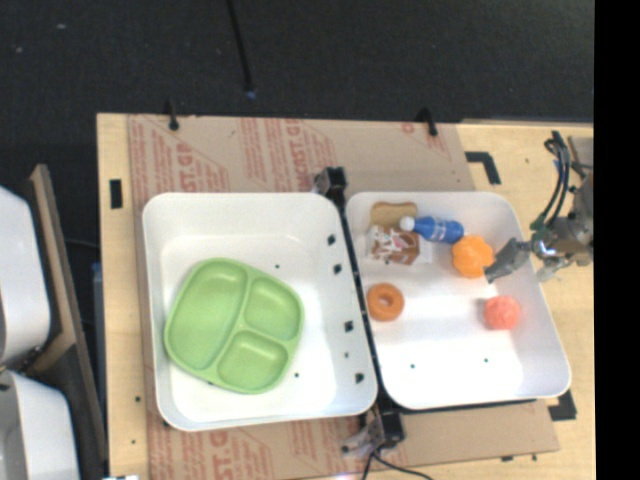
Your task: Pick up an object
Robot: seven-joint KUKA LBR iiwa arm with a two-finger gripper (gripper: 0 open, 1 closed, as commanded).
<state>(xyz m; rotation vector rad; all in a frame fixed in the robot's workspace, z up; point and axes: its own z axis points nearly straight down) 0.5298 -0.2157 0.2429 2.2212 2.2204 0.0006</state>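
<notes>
The right bin (520, 368) holds several small objects. An orange ball (472, 256) lies near its right side, with a pink-red ball (503, 312) just below it. An orange doughnut (385, 301) sits by the bin's left wall. At the back lie a blue bottle (436, 229), a brown-and-white snack packet (392, 246) and a tan slice of toast (393, 212). My gripper (506, 261) reaches in over the bin's right rim, close beside the orange ball and above the pink-red ball. Nothing shows held in it.
The left bin (170, 228) holds a green divided plate (234, 325) at its lower left. A black divider (352, 298) with clips runs between the two bins. Cardboard (250, 158) covers the bench around them. Cables hang at the right edge by the arm.
</notes>
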